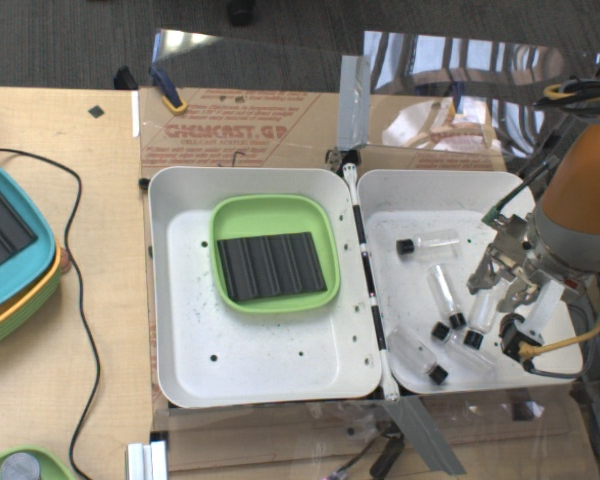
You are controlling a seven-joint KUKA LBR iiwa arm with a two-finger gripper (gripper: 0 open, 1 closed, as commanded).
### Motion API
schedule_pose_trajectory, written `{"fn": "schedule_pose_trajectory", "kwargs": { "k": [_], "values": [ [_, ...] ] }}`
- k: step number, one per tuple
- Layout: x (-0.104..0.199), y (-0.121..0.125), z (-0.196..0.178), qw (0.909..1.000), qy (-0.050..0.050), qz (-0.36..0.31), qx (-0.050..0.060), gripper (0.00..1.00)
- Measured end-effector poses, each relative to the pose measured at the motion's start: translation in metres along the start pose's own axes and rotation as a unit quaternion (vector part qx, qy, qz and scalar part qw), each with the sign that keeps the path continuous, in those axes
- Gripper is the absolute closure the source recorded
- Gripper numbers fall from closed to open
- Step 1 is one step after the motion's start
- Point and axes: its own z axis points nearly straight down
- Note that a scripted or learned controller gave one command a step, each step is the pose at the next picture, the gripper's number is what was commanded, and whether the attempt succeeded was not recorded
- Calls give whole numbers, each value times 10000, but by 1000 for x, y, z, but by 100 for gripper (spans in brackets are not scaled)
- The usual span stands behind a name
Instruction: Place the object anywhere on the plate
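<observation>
Several clear plastic vials with black caps lie scattered in the right bin (pixel 420 213): one vial (pixel 430 242) towards the back, one vial (pixel 443 290) in the middle, and one vial (pixel 418 354) near the front wall. My gripper (pixel 494 286) hangs low over the right side of this bin, just above another vial (pixel 482 313). The green plate (pixel 273 215) sits in the back half of the left bin (pixel 180 298), with a black ridged pad (pixel 270 266) lying on it. The plate is well to the left of my gripper.
A divider (pixel 366 268) separates the two bins. A yellow cable (pixel 550 346) hangs from the wrist over the right bin's front corner. Teal and green dishes (pixel 15 258) are stacked on the bench far left, with a black cord (pixel 80 298) next to them. Cardboard (pixel 240 128) lies behind the bins.
</observation>
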Motion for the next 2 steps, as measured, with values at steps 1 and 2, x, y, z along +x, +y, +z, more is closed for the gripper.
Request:
{"fn": "schedule_pose_trajectory", "kwargs": {
  "k": [1, 2],
  "values": [
    [0, 0, 0, 10000, 0, 1, -1, 0],
    [-41, 32, -61, 9943, 1, 1070, -8, 0]
  ]
}}
